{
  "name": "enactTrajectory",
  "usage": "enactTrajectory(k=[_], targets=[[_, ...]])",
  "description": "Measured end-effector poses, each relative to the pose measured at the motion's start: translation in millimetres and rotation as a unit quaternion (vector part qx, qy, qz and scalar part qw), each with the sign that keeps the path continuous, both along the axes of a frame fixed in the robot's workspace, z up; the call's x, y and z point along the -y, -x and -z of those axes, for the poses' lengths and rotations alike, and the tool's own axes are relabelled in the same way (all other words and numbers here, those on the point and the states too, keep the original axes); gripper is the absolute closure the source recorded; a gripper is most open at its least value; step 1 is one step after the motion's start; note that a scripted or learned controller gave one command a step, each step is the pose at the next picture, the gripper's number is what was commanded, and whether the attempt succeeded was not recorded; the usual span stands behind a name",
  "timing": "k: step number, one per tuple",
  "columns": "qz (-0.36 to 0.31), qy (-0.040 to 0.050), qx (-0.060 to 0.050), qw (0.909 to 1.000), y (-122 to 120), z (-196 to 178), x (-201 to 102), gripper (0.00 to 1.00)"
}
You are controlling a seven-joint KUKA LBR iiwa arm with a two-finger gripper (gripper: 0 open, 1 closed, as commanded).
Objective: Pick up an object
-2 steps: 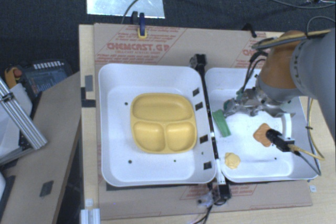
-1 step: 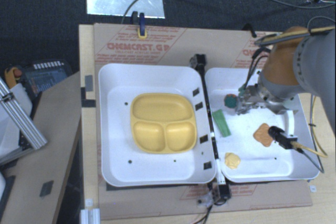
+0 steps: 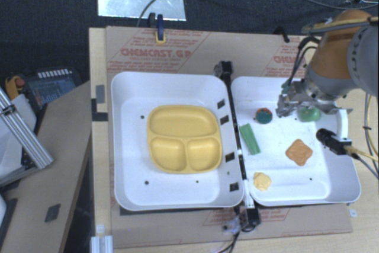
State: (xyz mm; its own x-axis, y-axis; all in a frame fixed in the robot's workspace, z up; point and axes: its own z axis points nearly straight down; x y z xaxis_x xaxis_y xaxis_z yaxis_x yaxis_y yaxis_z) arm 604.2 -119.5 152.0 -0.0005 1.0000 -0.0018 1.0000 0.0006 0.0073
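Observation:
My gripper (image 3: 283,107) hangs low over the back of the right bin (image 3: 349,186), reaching in from the right. A small round dark-green and red object (image 3: 263,115) lies just left of it. A pale green object (image 3: 308,113) sits just right of it, partly hidden by the wrist. Further forward in that bin lie a green stick (image 3: 249,138), an orange waffle-like piece (image 3: 299,152) and a small yellow lump (image 3: 262,181). I see nothing held in the gripper.
The left bin (image 3: 127,145) holds a yellow divided plate (image 3: 182,138). A black divider (image 3: 232,133) runs between the two bins. Cables trail across the bench behind the bins.

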Motion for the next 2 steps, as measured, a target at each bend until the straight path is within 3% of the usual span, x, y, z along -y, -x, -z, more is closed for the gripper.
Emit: enactTrajectory(k=[2], targets=[[-0.003, -0.0003, 0.0, 1.0, -16, -106, -15, 1.0]])
